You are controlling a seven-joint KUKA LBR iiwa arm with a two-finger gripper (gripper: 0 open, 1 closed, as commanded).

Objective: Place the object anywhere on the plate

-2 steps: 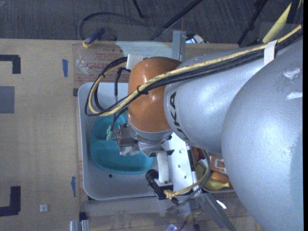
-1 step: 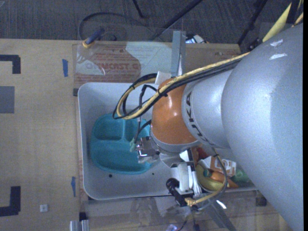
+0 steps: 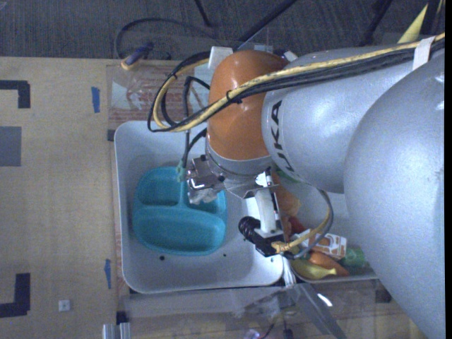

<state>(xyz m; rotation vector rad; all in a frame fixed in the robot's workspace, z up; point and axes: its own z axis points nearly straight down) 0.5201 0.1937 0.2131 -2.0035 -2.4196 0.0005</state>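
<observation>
The pincer (image 3: 201, 183) hung over the right edge of the blue plate (image 3: 176, 221); its grip state could not be told.

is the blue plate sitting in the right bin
No, the blue plate lies in the left white bin, while the arm covers most of the other one.
</observation>
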